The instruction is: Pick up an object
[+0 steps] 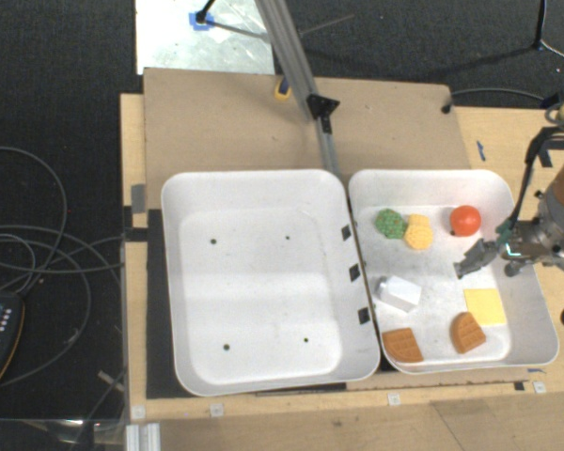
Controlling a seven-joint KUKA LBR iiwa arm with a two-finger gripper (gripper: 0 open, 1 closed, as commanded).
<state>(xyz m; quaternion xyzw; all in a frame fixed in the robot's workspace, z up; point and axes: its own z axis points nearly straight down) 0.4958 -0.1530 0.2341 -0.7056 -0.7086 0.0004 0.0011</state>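
Observation:
The right bin [430,184] holds several small items. A green lump [389,223] and a yellow lump [418,233] lie near its back left, with a red ball [465,220] to their right. A white block [398,293] sits by the left wall. Two brown wedges [402,345] [467,332] lie along the front, and a yellow slab [485,305] rests beside the second one. My gripper [477,258] reaches in from the right, hovering between the red ball and the yellow slab. Nothing shows between its fingers.
The left bin [256,280] stands beside the right one, separated by a ridge with black clips. A grey pole [291,45] slants across the back of the bench. Cables lie on the floor at the left.

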